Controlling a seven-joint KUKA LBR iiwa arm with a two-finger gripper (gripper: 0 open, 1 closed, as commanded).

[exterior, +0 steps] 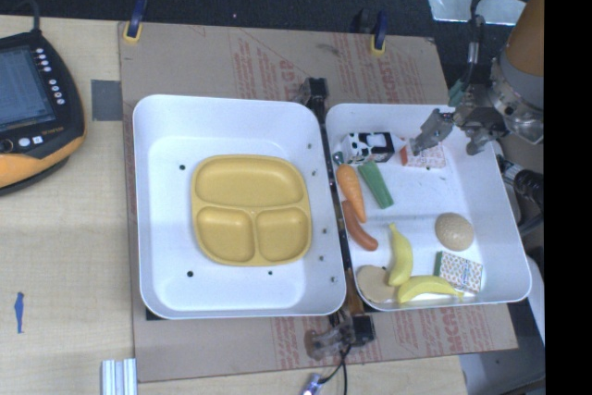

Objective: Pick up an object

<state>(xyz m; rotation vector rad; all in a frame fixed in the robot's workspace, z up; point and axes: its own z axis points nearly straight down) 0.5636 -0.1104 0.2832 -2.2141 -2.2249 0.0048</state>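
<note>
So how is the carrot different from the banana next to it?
The carrot is orange and nearly straight; the banana is yellow and curved. The carrot lies along the right bin's left wall, the banana nearer its middle. Both are long toy foods in that bin.

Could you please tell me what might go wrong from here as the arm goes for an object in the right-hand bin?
1. The gripper sits over the right bin's far corner, near the rim; descending there, a finger might strike the wall.
2. The small red-and-white packet below it looks flat, so the fingers may slide off it.
3. The carrot, green piece and sausage lie close together; a grasp there might nudge a neighbour.
</note>
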